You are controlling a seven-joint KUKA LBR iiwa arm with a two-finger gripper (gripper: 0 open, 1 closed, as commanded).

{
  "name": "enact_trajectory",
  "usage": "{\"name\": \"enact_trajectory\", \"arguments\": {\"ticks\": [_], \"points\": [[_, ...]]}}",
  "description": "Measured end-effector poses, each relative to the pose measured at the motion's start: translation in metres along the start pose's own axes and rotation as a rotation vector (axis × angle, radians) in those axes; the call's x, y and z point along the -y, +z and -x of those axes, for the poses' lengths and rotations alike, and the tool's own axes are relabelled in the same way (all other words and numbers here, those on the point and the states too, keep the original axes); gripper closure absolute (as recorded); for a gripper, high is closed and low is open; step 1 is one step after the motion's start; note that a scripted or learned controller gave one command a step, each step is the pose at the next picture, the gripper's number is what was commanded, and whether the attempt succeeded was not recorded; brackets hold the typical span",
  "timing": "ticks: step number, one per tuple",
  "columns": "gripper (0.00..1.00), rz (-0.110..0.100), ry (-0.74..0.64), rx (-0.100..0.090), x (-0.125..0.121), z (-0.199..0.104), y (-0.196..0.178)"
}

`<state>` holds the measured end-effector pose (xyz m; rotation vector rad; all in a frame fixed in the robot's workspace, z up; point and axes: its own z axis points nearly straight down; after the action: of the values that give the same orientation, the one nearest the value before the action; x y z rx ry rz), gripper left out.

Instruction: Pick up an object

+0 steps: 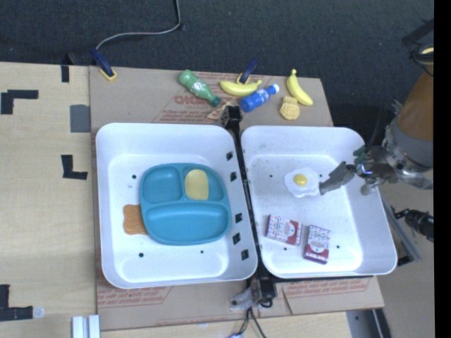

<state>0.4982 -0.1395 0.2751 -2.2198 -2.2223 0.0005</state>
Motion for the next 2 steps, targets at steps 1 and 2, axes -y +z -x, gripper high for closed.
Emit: {"name": "enact_trajectory", "arguments": {"ticks": [1, 2], "points": [[0.00, -0.004, 0.000, -0.001, -0.005, -0.032, 0.100], [0.00, -0.003, 0.001, -0.001, -0.010, -0.045, 0.183]]}}
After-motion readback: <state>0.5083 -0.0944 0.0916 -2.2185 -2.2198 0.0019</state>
